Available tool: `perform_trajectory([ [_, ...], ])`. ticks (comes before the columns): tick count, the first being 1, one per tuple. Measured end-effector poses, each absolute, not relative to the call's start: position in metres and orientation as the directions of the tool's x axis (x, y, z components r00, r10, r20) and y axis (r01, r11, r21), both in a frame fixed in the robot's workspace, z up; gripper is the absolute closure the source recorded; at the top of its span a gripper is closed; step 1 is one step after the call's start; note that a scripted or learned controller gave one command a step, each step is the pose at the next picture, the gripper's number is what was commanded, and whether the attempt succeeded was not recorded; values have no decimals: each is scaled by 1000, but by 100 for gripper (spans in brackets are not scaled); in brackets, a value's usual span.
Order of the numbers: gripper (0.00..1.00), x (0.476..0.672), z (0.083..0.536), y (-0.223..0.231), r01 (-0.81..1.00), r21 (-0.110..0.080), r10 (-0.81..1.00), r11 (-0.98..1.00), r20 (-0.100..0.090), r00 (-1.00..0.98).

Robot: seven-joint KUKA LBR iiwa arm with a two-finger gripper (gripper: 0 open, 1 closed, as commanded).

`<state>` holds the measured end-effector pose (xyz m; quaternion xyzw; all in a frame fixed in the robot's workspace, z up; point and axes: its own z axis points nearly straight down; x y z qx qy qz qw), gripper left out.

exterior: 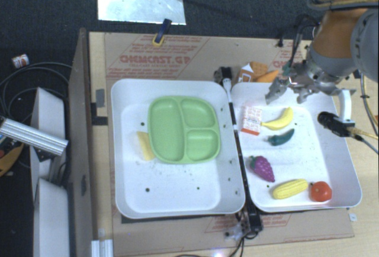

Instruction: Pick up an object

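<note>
Overhead, the bench carries a cardboard sheet whose red lettering is too blurred to read reliably. A small card with red print, illegible, lies in the right bin. The pincer hangs over that bin's upper edge, its fingers apart with nothing between them. The banana lies near, at about 6 o'clock from the pincer; a dark green vegetable sits just below it. Grapes, corn and a tomato lie farther down. The left bin holds a green divided plate.
</note>
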<state>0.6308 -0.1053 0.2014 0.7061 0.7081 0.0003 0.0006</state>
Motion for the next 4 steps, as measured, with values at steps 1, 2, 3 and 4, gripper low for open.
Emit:
perform_trajectory([
  [1,0,636,78,-148,1000,-2,1000,-2,-1,2],
  [2,0,611,84,-137,1000,-1,1000,0,0,0],
  [3,0,672,86,-140,1000,9,1000,6,-2,-6],
  [4,100,671,97,-140,1000,8,1000,6,-2,-6],
])
